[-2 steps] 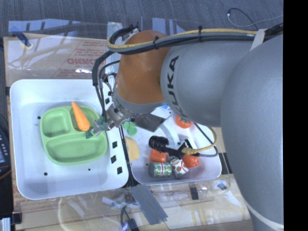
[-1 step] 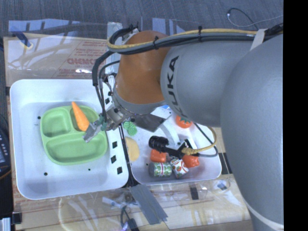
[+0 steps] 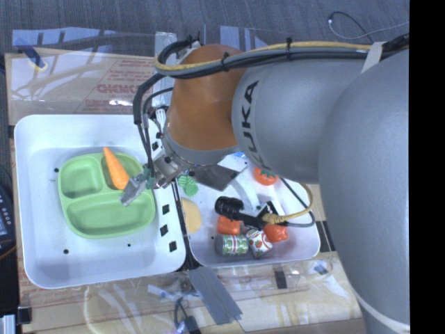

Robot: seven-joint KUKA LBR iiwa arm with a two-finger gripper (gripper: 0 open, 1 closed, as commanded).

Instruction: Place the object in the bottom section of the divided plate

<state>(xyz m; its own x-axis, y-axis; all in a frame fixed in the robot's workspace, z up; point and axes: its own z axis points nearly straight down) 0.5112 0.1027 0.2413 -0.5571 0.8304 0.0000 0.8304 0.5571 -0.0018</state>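
A green divided plate (image 3: 76,223) lies in the left white bin (image 3: 42,256). An orange carrot (image 3: 115,167) lies slantwise in the plate's upper right section. The plate's wide bottom section and its upper left section hold nothing. My gripper (image 3: 136,188) hangs over the plate's right rim, just below and to the right of the carrot's lower end. The carrot looks to be resting on the plate, and the tips reach toward the bottom section's right part.
The right bin (image 3: 306,252) holds several small items: a green piece (image 3: 186,184), an orange piece (image 3: 264,177), a red-orange piece (image 3: 229,225), a small can (image 3: 234,245) and a tan round thing (image 3: 192,218). The arm's big grey body covers most of that bin.
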